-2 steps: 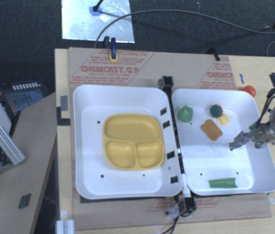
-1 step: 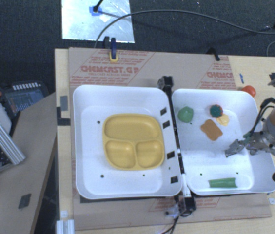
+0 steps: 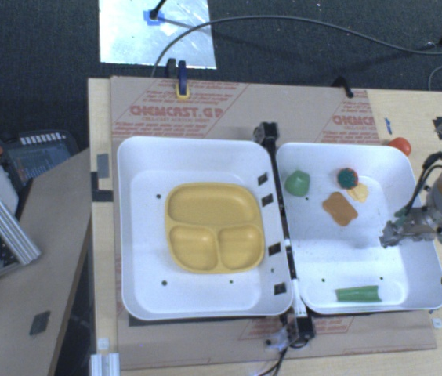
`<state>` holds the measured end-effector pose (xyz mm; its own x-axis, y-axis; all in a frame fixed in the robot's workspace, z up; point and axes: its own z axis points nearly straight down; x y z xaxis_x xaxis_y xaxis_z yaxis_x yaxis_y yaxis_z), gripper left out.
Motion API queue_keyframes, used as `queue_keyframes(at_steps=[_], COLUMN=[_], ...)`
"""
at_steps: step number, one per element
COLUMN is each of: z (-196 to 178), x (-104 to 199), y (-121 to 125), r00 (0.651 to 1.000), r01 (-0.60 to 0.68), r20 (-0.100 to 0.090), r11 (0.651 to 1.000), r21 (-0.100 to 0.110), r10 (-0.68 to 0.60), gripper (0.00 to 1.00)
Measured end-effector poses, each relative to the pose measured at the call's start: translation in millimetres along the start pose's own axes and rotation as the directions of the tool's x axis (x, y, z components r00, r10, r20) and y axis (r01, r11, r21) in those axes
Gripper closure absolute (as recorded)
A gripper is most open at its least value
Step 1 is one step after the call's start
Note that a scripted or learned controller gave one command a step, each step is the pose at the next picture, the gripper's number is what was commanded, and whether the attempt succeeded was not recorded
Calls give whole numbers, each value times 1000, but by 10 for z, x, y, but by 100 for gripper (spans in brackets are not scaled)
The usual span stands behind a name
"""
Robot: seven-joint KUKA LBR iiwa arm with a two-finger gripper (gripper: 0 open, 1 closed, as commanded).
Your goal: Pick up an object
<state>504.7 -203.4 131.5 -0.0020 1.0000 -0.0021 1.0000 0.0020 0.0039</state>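
Observation:
The right white bin (image 3: 315, 249) holds several small objects. A green round piece (image 3: 297, 182) lies near its back left. A teal and red ball (image 3: 348, 178) sits beside a pale yellow piece (image 3: 360, 192), and a brown flat piece (image 3: 339, 208) lies just in front of them. A green flat bar (image 3: 357, 293) rests near the bin's front wall. My gripper (image 3: 396, 234) reaches in over the bin's right side, hanging above bare floor to the right of the brown piece and apart from every object.
The left white bin (image 3: 139, 210) bears a yellow divided plate (image 3: 209, 227). A black hinge strip (image 3: 277, 218) runs between the two bins. An orange ball (image 3: 399, 144) sits outside the right bin's back corner. Cables cross the dark floor behind.

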Motion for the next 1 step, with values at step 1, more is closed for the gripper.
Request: queue_keyframes(at_steps=[1], z=[-444], x=[42], y=[23], r00=[1000], r01=[2], r20=[0], r11=[1000], r21=[-2], r10=[-2], gripper=[100])
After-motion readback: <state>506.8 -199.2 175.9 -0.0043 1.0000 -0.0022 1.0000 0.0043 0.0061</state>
